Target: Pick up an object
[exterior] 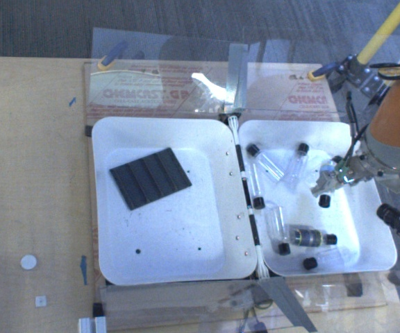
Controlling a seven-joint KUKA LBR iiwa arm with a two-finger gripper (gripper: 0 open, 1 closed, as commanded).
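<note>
Two shallow white bins sit side by side on the worktop (26, 151), and the seam where they meet serves as the landmark here. The left bin (110, 137) lies to the left of that seam and carries a dark ribbed pad (150, 177), lying flat and turned at a slant, well apart from the seam.

The right bin (373, 255) lies on the seam's other side and holds a scatter of small clear vials with black caps. One vial (264, 162) lies near the seam toward the bin's far end, another (254, 187) lies right along the seam, and a third (279, 229) lies a little farther from the seam toward the near end. A vial with dark contents (310, 238) lies on its side beyond that one, away from the seam. One more vial (299, 159) lies toward the far end, farther from the seam than the first. A loose black cap (323, 200) rests near the middle of the bin.

The arm (398, 123) reaches over the right bin's far side from the seam. The gripper (332, 179) hangs just above the loose cap, well apart from the seam. Whether its fingers are apart or together cannot be told, and nothing is seen between them.
</note>
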